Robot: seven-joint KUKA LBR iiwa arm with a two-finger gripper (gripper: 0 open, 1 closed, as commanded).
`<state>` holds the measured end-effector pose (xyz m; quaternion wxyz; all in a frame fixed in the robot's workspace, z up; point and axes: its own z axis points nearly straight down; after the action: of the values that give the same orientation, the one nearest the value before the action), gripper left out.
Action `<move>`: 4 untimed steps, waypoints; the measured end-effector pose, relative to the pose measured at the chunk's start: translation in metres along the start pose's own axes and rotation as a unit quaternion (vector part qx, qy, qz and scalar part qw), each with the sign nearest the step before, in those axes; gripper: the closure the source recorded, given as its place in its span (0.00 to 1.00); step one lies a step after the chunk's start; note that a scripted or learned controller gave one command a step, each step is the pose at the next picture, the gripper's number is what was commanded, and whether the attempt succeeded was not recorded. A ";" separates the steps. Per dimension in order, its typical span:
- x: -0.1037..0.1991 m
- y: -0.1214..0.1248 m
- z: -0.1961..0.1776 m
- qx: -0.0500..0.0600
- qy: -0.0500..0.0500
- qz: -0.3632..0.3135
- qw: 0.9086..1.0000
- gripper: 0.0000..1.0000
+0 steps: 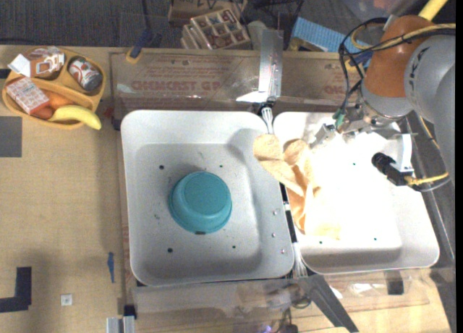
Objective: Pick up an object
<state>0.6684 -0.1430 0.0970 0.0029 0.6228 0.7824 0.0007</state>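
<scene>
while the board's red lettering (pixel 168 87) is too blurred to read, the end effector's (pixel 327 130) state can't be told.

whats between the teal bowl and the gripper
In the camera view, the yellow cloth lies between the teal bowl and the gripper, draped over the rims where the left bin meets the right bin.

Bench (pixel 58 201): two white bins are set side by side, left bin (pixel 145 252) at 9 o'clock of right bin (pixel 376 252); a yellow tray (pixel 29 111) is placed at 10 o'clock.
</scene>
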 end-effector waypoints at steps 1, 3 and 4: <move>0.043 -0.015 0.007 -0.002 0.000 -0.065 0.998 0.00; 0.057 -0.066 0.007 -0.002 0.000 -0.050 0.999 0.00; -0.040 -0.098 0.008 -0.002 -0.002 -0.108 0.994 0.00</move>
<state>0.5817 -0.2042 0.0890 0.0060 0.5349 0.8449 0.0010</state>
